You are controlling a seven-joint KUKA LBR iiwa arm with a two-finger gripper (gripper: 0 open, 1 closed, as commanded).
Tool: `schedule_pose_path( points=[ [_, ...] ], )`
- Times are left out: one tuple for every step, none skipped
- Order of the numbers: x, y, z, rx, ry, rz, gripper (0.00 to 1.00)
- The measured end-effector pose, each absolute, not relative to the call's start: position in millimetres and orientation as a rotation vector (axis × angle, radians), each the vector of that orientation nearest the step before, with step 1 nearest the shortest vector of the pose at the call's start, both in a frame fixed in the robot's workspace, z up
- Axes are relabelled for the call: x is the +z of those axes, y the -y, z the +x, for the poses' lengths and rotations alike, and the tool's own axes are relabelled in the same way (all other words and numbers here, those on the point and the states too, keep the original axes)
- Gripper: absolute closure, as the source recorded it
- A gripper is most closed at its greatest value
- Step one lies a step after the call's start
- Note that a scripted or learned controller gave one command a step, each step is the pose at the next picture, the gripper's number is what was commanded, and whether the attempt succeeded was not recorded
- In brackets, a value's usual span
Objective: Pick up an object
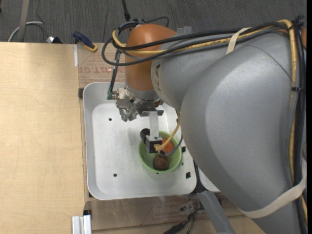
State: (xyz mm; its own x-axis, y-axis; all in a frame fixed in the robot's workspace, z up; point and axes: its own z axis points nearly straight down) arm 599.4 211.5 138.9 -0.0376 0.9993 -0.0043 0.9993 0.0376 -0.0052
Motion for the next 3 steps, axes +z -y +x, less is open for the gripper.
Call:
schedule_pose_path(
  points=[
    [197, -184, 566.2, 0.005, 2.553, -1.829, 1.0],
    [158, -221, 510.8, 0.011, 2.135, -2.303, 1.0],
    [168, -144, 581.7, 0.006, 2.379, -2.053, 1.0]
  ],
)
